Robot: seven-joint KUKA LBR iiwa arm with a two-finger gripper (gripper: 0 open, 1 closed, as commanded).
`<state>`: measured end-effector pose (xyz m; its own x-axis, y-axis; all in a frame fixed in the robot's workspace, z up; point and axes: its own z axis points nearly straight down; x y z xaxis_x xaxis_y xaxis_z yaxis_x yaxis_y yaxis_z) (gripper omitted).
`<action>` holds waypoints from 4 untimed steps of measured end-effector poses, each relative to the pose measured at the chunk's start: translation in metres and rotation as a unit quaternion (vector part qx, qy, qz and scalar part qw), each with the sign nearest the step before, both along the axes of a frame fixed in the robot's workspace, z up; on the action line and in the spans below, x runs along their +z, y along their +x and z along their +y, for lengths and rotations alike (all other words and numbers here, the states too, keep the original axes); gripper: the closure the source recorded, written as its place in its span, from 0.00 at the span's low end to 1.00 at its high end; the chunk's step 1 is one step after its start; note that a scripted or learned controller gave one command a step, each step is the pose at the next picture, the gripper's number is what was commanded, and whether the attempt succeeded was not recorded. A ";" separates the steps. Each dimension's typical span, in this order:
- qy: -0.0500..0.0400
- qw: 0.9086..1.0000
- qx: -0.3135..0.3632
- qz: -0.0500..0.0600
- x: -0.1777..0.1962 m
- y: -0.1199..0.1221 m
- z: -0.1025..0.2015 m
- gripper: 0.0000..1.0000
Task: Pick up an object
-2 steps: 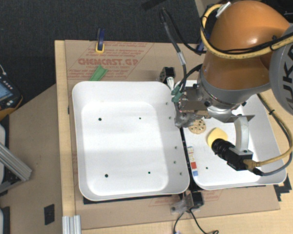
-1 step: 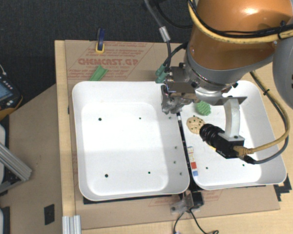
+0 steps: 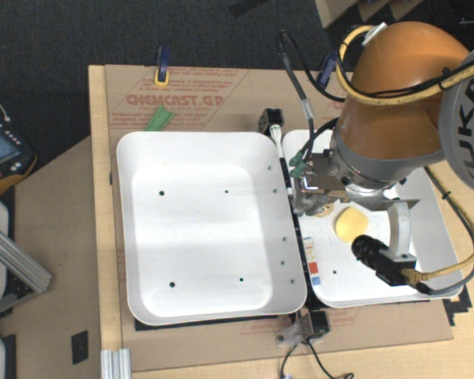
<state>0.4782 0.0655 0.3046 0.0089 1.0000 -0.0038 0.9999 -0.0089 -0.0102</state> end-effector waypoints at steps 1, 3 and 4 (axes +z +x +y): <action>0.003 1.000 0.007 -0.008 0.050 0.001 0.050 1.00; 0.001 1.000 0.002 -0.001 0.067 0.001 -0.025 1.00; 0.002 1.000 0.004 -0.006 0.081 0.002 -0.022 1.00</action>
